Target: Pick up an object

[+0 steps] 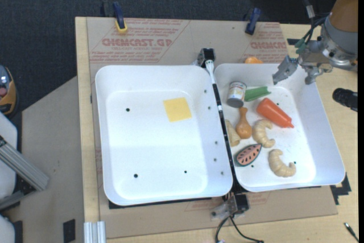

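Partly cropped arm, pincer spread, nothing held

We see glossy white plastic bins, a matt brown cardboard sheet beneath, and, below the jaws, a smooth orange plastic carrot.

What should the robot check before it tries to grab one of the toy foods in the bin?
1. Gripper open and holding nothing: ok, its fingers stand apart with nothing between them.
2. Gripper over the right bin: ok, it hangs above the bin's far edge.
3. A toy close by to aim at: ok, the carrot lies nearest, with the green piece and the small can beside it.
4. Room around the carrot: ok on its right side; on its left the croissant lies close.
5. Gripper lined up over the carrot: not ok, it is farther back.
6. Left bin: ok, the yellow square lies flat, out of the way.
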